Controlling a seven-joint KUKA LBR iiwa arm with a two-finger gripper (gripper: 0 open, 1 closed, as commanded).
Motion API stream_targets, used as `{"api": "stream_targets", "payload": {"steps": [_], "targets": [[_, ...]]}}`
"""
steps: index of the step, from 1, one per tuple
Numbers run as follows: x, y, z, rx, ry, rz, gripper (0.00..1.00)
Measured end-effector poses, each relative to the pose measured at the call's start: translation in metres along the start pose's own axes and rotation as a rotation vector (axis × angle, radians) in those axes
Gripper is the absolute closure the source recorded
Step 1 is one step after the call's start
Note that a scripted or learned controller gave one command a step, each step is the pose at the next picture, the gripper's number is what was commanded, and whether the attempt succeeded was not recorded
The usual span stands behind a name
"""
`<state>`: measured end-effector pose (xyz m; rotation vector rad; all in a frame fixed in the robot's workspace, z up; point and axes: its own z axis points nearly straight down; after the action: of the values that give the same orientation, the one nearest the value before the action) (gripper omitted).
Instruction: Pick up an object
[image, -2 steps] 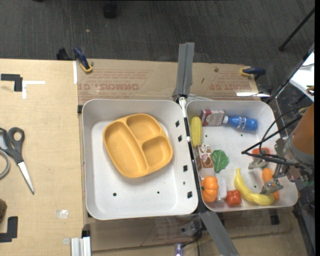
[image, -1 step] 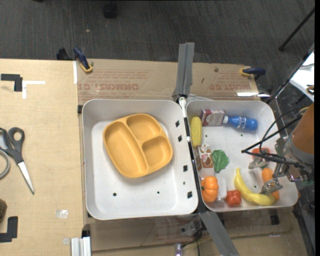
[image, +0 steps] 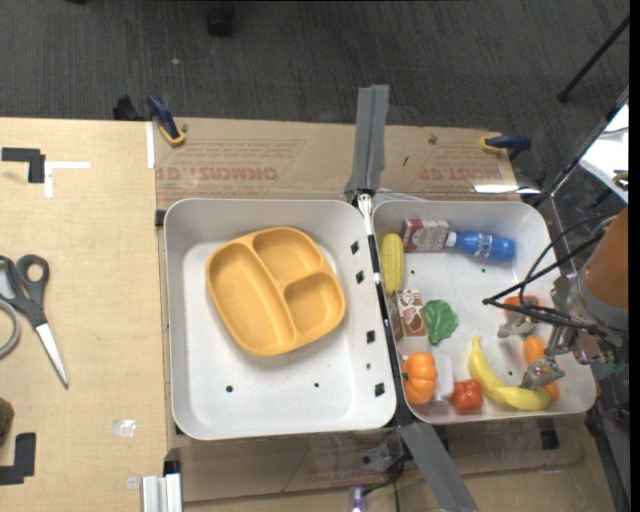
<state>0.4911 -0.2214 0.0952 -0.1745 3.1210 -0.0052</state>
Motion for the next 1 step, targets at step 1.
{"api": "stream_targets", "payload": {"steps": [1], "targets": [[0.0039,-0.0001,-0.0009,0.002,-0.005,0.073,0.0]]}}
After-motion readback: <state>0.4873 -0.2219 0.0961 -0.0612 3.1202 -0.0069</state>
